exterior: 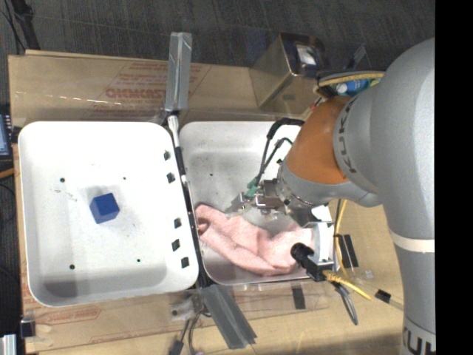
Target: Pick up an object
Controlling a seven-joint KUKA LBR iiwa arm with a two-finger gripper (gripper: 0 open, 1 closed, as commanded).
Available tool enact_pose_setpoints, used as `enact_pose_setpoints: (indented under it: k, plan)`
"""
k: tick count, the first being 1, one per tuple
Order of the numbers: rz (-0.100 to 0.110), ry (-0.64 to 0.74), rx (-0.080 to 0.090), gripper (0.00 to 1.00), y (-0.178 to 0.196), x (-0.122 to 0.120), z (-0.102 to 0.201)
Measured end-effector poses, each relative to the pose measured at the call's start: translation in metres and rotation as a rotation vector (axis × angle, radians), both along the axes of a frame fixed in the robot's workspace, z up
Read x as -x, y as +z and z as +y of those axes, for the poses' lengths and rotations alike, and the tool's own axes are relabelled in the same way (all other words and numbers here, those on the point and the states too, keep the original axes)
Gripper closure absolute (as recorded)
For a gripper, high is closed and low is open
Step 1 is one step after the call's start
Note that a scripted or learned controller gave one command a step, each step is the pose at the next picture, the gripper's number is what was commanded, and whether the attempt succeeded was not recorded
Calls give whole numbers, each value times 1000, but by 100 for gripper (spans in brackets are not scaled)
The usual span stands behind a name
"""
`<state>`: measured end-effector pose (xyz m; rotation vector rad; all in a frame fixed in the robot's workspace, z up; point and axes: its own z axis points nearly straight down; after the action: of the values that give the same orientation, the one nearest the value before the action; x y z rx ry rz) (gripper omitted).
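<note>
Dark carpet (111, 6) is seen across the top, beyond the bench. A brown cardboard sheet (89, 80) printed with red lettering is laid under the bins and shows along their far edge.

The left bin (44, 272) is set on the left half of the bench. A blue cube (105, 207) is placed on its floor, left of the middle and well apart from every wall. A few dark specks are scattered over the white floor around it.

A grey metal bar (179, 69) is fixed upright at the far end of the seam where the two bins meet, and a row of small black clips (176, 224) is set along that seam.

The right bin (222, 143) is set just beside the left one. A pink cloth (247, 244) is crumpled along its near wall, one end touching the seam side. The gripper (251, 200) is lowered into this bin, right at the cloth's far edge; whether it is parted or closed cannot be told, and nothing is seen held in it.

The arm (403, 154) is reached in from the right, its orange band (321, 150) over the right bin. A small brown box (281, 76) is placed behind that bin.
</note>
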<state>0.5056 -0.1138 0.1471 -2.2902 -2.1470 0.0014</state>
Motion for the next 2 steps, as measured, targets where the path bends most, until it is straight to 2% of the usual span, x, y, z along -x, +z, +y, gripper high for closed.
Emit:
enact_pose_setpoints:
  k: [1, 2]
  plan:
    - [-3, 29, 0, 0, -55, 19, -82]
    - [0, 15, -1, 0, -56, -16, -5]
